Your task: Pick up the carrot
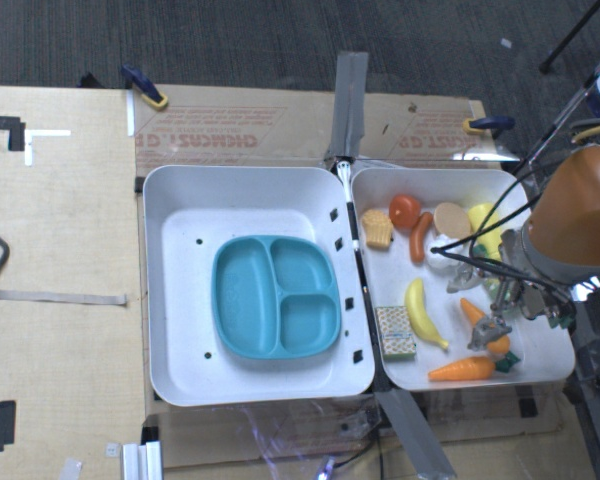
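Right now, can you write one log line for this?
task: pick up carrot | claw: above right bin, near carrot | carrot: lying in bin, not held

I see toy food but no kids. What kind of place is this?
Probably a robot lab, not a playroom. A robot arm reaches over two white bins clamped to a bench, and toy food such as a carrot and banana is there for grasping practice.

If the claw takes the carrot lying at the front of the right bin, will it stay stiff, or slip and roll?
The carrot looks like a molded toy, so it is probably stiff and light. Its tapered, rounded body may slip from the claw if gripped near the thin tip. It lies flat beside the bin wall, so a push would likely roll it only slightly.
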